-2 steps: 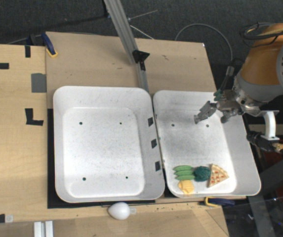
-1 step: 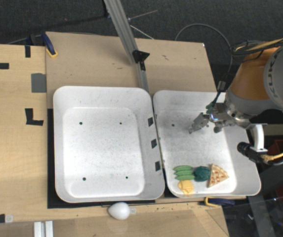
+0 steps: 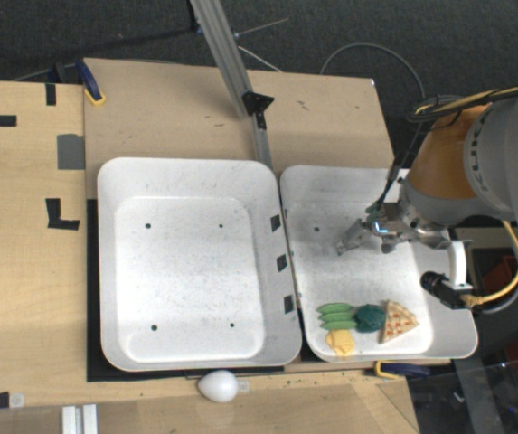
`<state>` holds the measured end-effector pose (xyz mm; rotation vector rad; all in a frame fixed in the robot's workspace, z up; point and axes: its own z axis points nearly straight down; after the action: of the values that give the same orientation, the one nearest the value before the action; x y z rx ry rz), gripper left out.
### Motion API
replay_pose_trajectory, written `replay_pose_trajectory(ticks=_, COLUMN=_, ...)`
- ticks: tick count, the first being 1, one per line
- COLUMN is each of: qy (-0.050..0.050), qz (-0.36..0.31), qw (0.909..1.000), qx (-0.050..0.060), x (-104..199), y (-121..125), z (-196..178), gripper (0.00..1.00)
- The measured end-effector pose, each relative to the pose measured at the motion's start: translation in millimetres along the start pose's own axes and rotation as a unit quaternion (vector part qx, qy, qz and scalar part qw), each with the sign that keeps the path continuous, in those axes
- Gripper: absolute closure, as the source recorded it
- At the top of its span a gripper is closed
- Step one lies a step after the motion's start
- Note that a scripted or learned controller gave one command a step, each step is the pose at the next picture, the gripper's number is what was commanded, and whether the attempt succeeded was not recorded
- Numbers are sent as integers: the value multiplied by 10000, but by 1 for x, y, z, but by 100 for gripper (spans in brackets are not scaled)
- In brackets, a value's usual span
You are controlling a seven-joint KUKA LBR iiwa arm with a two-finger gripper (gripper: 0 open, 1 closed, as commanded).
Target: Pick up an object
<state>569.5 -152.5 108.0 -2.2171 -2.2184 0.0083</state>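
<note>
Several toy foods lie together at the near end of the right bin (image 3: pixel 331 193): a green pea pod (image 3: pixel 335 313), a dark green broccoli piece (image 3: pixel 368 316), a pizza slice (image 3: pixel 398 321) and a yellow corn piece (image 3: pixel 340 340). My gripper (image 3: pixel 349 241) hangs over the middle of the right bin, above bare floor. It is a good hand's width farther back than the foods and touches none of them. Nothing shows in it.
The left bin (image 3: pixel 186 260) sits beside the right one. A white egg (image 3: pixel 218 386) rests on the bench just in front of the left bin. A grey metal pole (image 3: pixel 227 48) slants in from the top toward the gap between the bins.
</note>
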Motion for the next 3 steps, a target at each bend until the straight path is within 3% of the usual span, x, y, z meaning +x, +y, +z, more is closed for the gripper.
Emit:
replay_pose_trajectory(ticks=1, qy=7, qz=-12, qw=10000, qx=-23, x=2, y=1, z=-13, gripper=100)
replay_pose_trajectory(ticks=3, qy=-5, qz=-1, qw=10000, qx=-55, x=-11, y=-11, z=-116, gripper=100)
